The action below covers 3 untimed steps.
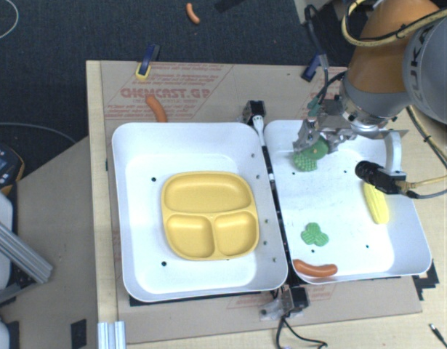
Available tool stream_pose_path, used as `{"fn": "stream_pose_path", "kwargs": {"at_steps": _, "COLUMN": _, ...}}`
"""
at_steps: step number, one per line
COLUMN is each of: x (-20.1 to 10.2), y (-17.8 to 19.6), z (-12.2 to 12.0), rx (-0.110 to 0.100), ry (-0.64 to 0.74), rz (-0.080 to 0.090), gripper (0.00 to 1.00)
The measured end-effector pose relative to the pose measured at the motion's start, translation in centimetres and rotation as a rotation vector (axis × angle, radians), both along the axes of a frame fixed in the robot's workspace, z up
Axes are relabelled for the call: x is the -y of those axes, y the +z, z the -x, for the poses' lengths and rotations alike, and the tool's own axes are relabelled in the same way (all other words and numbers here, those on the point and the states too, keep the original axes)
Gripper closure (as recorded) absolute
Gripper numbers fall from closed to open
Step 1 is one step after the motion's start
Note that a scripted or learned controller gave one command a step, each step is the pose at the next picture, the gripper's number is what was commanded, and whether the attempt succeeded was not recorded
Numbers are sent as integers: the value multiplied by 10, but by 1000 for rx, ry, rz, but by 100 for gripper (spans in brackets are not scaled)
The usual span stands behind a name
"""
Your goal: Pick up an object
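I see my gripper (310,148) jaws clamped on a green broccoli toy (309,158) over the right white bin (354,195); the left bin (136,195) holds a yellow divided plate (208,214).

a green broccoli-like piece (309,158) is seen in the right bin's upper left part, directly under the gripper — whether it is gripped cannot be told. a second green floret (315,235) lies flat lower down. a yellow corn cob (377,203) lies lengthwise near the right wall. an orange sausage (315,270) rests along the front rim — lying flat.
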<state>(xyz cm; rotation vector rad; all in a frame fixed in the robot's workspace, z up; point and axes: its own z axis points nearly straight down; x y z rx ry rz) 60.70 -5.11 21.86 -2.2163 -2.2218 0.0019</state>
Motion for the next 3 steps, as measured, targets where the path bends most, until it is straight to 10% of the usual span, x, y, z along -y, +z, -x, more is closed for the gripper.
{"fn": "stream_pose_path", "kwargs": {"at_steps": 3, "x": 2, "y": 4, "z": -3, "rx": 4, "ry": -2, "rz": 2, "gripper": 100}}
